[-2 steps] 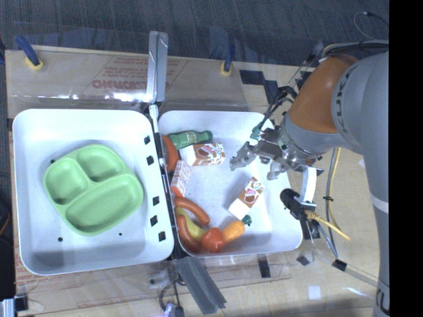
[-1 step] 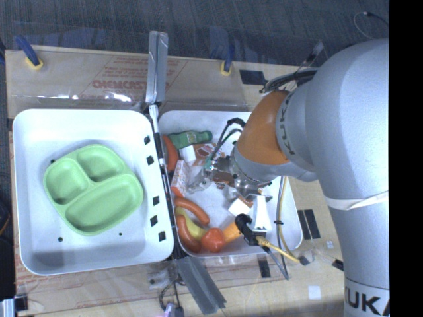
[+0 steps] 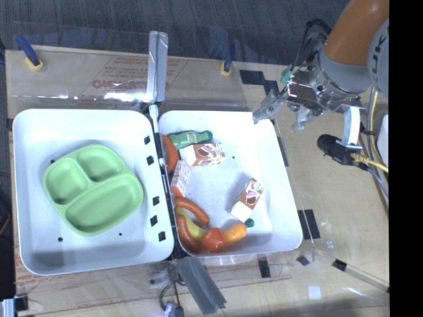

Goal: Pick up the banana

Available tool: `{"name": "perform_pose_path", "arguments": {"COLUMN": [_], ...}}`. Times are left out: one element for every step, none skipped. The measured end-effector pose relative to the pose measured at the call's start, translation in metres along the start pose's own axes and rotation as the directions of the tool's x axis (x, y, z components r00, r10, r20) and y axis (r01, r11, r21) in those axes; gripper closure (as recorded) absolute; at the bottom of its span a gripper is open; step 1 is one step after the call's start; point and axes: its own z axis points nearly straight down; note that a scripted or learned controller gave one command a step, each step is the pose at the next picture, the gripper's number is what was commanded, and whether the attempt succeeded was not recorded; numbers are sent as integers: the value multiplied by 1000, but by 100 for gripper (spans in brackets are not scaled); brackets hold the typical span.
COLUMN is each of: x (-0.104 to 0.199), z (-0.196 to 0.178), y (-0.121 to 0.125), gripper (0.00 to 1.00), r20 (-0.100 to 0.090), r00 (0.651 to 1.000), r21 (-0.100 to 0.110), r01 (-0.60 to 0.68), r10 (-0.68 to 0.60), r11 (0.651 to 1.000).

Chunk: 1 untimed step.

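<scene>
- Overhead slanted view of a wooden desk [image 3: 317,197] carrying two shallow white bins side by side.
- The left bin [image 3: 26,177] holds a pale green divided plate [image 3: 92,189], lying flat near its middle.
- The right bin [image 3: 281,177] holds a scatter of toy food. The banana [image 3: 190,229], yellow and partly hidden, lies in the lower left corner of this bin, at the lower middle of the frame.
- A curved red sausage [image 3: 192,210] arches just above the banana and touches it. A red and orange piece, perhaps a tomato and a carrot [image 3: 225,235], presses against its right side.
- Also in that bin: a green bottle [image 3: 190,138] near the top edge, and three small cartons [image 3: 248,199] spread across the floor of the bin.
- Progress, as a judgement: the pick has not begun. The banana rests in the bin untouched, so the approach, descent, grasp and lift all remain.
- The grey arm with its orange band [image 3: 353,18] enters from the upper right of the frame.
- The gripper [image 3: 283,111] hangs over the upper right corner of the right bin, well apart from the banana, which sits diagonally across the bin.
- Its fingers [image 3: 264,109] look spread apart and hold nothing.
- The crowded corner may make a clean grasp awkward.
</scene>
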Motion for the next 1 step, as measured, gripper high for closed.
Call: {"name": "perform_pose_path", "arguments": {"x": [-26], "z": [170], "y": [-39], "gripper": [0], "r20": [-1], "r00": [857], "r21": [2], "r01": [515], "r10": [-515], "r11": [857]}}
